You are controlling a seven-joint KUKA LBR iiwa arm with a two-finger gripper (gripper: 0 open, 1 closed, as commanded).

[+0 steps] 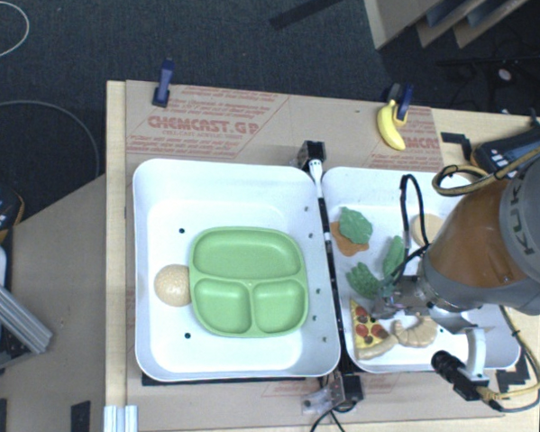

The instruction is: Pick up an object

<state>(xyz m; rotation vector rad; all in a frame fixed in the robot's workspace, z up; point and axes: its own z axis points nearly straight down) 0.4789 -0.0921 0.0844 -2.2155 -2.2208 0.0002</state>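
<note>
**Hand low in the right bin, over the toy food**

The hand [394, 303] sits low in the right bin [366, 184], at the bin's 6 o'clock end. The wrist and the orange band of the arm [485, 249] cover most of it from above, so it cannot be told whether it is spread or pressed together, or whether it pinches anything.

Nearest items, reading outward from the hand:
- Pizza slice [369, 333]: just beside the hand at 7 o'clock, long axis running from 10 to 4 o'clock.
- Beige pastry piece [416, 332]: just beside the hand at 4 o'clock.
- Leafy green piece [366, 279]: at 10 o'clock, touching or nearly touching the hand.
- Green-topped orange piece [350, 229]: farther off at 11 o'clock.

The pizza slice and leafy piece appear the likeliest targets, since both lie against the hand.

The left bin [151, 249] holds a green divided tray [247, 282] and a beige ball [172, 285], well apart at 9 o'clock. A banana [391, 127] rests on the surface [257, 120] at 12 o'clock.
</note>
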